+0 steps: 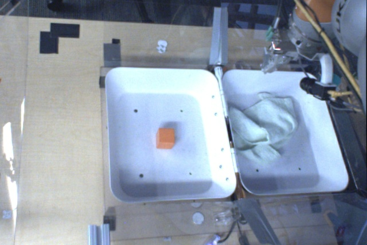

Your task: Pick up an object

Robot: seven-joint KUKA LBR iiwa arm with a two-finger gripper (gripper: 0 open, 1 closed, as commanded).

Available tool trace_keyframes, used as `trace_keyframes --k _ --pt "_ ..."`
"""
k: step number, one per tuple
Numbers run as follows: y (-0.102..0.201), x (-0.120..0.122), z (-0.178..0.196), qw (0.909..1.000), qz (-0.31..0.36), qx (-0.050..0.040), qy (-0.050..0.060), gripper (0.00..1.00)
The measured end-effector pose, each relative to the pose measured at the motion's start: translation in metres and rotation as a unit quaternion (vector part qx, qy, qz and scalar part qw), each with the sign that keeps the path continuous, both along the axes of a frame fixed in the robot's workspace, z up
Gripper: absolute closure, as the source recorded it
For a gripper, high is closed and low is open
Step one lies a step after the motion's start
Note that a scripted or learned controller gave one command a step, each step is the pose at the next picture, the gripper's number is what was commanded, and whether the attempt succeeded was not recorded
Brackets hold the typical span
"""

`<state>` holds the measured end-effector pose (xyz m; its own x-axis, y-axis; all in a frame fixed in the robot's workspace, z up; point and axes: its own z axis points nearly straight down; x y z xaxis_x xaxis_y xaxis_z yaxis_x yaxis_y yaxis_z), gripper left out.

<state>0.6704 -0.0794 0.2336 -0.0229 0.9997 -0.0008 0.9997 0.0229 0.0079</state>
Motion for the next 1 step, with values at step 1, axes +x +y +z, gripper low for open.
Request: trace_keyframes --k 1 --pt "-0.0053 -0.0008 0.0156 0.9978 -0.066 0.0002 0.002 1.0"
